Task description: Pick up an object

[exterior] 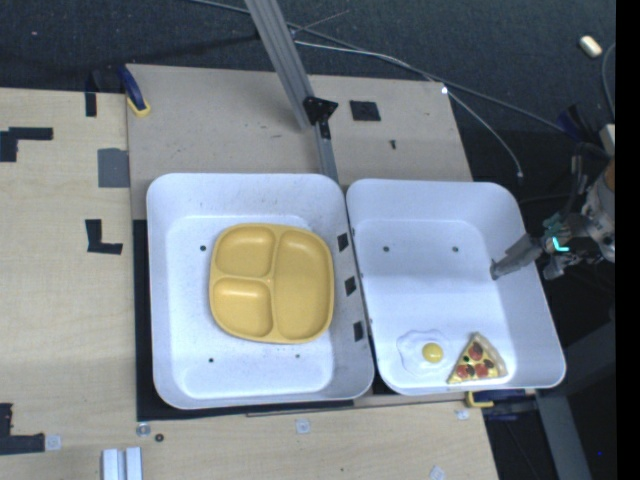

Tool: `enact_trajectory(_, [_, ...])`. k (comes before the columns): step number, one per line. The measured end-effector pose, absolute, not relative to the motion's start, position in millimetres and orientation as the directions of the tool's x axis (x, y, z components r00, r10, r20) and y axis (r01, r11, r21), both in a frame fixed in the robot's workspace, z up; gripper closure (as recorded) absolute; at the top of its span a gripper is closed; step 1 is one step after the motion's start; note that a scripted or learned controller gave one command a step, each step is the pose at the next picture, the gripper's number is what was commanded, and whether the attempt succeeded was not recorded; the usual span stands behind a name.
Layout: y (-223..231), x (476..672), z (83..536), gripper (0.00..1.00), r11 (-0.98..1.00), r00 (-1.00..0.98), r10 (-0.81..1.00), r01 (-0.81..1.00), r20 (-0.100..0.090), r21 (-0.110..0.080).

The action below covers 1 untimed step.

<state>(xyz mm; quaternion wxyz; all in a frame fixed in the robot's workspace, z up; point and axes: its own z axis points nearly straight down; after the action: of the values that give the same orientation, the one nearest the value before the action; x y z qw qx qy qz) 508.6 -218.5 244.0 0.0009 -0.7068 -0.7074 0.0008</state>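
A toy fried egg (424,351) lies at the front of the right bin (430,218). Beside it, toward the bin's front right corner, is a toy pizza slice (478,360). A yellow divided plate (272,282) rests in the middle of the left bin (180,268). My gripper (525,258) hangs over the right rim of the right bin, behind and to the right of the egg and pizza, and touches neither. Nothing shows in its grasp.
A slanted metal bar (285,53) runs from the top of the view down to the gap between the bins. Thin cables (470,108) cross the bench behind the right bin. Black tape marks (100,236) dot the wooden bench on the left.
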Motion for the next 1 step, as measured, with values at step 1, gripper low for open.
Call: enact_trajectory(1, [-218.6, 508.8, 244.2, 0.00, 0.001, -0.001, 1.000, 1.000, 0.000, -0.002])
